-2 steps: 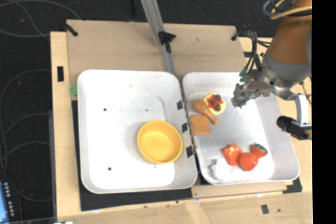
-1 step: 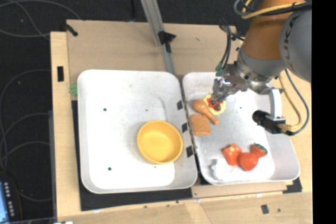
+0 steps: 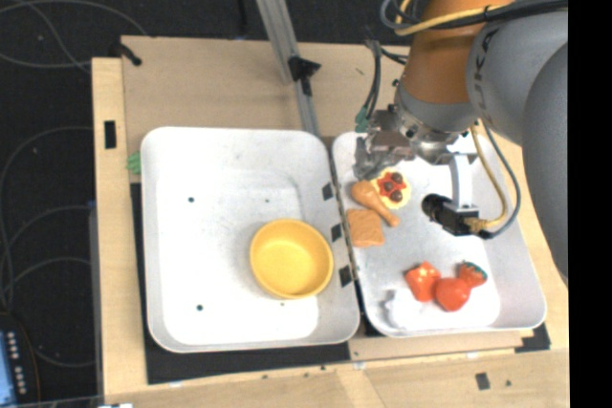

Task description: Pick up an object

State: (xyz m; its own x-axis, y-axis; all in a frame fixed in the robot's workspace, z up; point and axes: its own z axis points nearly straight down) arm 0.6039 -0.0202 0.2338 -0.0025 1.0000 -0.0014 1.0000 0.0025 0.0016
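Toy drumstick (image 3: 371, 198): orange, lying at the upper left of the right bin (image 3: 497, 244), just below the gripper (image 3: 369, 160).

Right bin, lower part: two red toy vegetables (image 3: 422, 281) (image 3: 455, 292), side by side, the right one green-topped.

Left bin (image 3: 220, 196), lower right: yellow bowl (image 3: 291, 258), upright.

Right bin, left edge: brown flat piece (image 3: 364, 228), touching the drumstick's lower side. Small tart (image 3: 392, 188) with red topping, just right of the drumstick.

Gripper: low over the bin's upper left corner; whether spread or closed cannot be told.

Arm (image 3: 449, 43): enters from the upper right, orange band uppermost, wrist pointing down.
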